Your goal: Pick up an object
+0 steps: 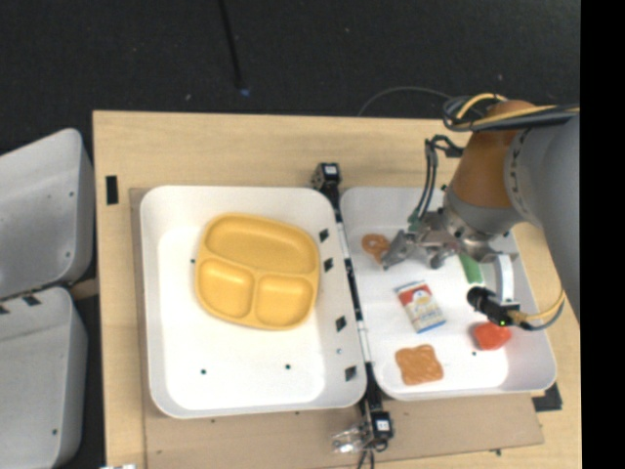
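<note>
two white bins are sitting side by side on the bench. the left bin [176, 379] is holding one yellow divided plate [258, 270], three compartments, lying flat toward the back. the right bin [532, 360] is holding several small things: one orange-brown round piece [375, 245] near the back left, one small white and red carton [420, 306] in the middle, one flat brown slice like toast [419, 364] near the front, one red lump [491, 335] at the right side, and a bit of green [473, 268] showing just beside the arm. the things are lying apart from each other, none stacked.

the grey arm [542, 179] is reaching in from the right, its orange band bending down over the back of the right bin. the gripper [410, 250] is hanging low there, pointing toward the left, close to the round piece and behind the carton. i cannot tell how wide its pincer is standing, and i am seeing nothing between its fingers.

the bench [225, 149] is pale wood, with dark floor behind it. two white chairs [39, 213] are standing at the far left. a thin black cable is looping behind the arm
</note>
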You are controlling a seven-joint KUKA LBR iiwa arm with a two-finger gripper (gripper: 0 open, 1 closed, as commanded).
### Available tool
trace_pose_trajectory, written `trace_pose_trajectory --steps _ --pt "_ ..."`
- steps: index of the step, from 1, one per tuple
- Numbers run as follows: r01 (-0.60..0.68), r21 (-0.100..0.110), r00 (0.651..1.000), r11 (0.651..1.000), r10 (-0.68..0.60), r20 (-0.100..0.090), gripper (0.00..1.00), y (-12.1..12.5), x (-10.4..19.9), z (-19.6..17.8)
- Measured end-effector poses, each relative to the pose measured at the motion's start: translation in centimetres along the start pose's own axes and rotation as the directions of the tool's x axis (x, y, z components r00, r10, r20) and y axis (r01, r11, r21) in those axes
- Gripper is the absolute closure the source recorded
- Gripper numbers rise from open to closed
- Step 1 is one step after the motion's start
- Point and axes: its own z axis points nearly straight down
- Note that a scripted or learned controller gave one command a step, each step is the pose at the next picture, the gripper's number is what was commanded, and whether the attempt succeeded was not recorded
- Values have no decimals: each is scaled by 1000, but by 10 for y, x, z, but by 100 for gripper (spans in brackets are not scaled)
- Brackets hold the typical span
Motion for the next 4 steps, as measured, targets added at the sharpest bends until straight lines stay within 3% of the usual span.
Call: trace_pose_trajectory --steps 1,3,4 --pt "-3 -3 1000 1000 3 -1 100 1 -1 -12" --pt "-3 -8 1000 1000 3 -1 100 1 -14 -110" --pt "1 -4 1000 1000 -1 -2 100 2 -15 -127"
